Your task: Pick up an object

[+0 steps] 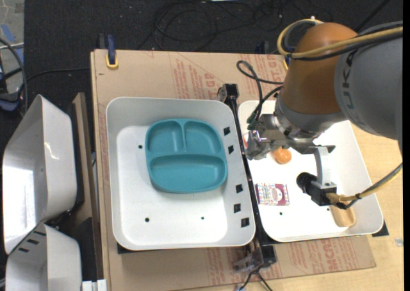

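**A:** Where was the gripper (258, 141) at that moment?

**B:** Just right of the frame's centre, low over the left edge of the right bin (353, 163), beside the wall it shares with the left bin (127, 155). The wrist hid its tip, so I couldn't tell whether it was spread or closed, and nothing showed as held.

**A:** What was nearest to it?

**B:** A small orange object (282, 155), round-looking, just to the gripper's lower right on the bin floor. I judged it the likeliest target because it sat so close. Being that near the wall, though, left little room on its left side.

**A:** What else was in that bin?

**B:** A printed packet (272, 193) lay flat below the orange piece, toward the bottom of the frame. A tan object (344, 215) sat in the lower right corner, well apart from both.

**A:** And the arm (320, 78)?

**B:** It reached in from the upper right and covered the top part of the right bin, probably so the wrist could point down.

**A:** And the left bin?

**B:** It held a teal divided plate (186, 155) face up in its upper middle. Flat and wide, it seemed a poor pick.
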{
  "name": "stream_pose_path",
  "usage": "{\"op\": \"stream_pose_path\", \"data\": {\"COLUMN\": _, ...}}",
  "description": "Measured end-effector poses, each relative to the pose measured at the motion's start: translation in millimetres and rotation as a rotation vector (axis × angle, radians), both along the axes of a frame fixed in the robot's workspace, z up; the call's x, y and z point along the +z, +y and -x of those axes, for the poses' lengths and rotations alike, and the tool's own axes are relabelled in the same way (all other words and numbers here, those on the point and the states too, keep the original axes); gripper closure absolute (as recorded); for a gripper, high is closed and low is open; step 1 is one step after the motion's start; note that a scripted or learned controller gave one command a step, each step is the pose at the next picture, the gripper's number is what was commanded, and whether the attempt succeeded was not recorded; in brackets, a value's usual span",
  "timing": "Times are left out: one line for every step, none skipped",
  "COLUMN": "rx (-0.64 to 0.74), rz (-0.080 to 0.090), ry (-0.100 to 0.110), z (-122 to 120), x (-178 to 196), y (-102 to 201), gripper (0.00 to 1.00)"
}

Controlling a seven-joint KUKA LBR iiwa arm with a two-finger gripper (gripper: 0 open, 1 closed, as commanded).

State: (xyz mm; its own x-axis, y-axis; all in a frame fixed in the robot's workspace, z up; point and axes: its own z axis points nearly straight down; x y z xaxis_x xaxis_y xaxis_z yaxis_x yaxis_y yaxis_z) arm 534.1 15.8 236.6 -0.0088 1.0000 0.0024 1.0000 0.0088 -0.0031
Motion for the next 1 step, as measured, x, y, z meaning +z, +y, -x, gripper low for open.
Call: {"op": "stream_pose_path", "data": {"rx": 0.000, "rz": 0.001, "ry": -0.001, "z": 20.9, "x": 6.6, "y": 49.9, "gripper": 1.00}}
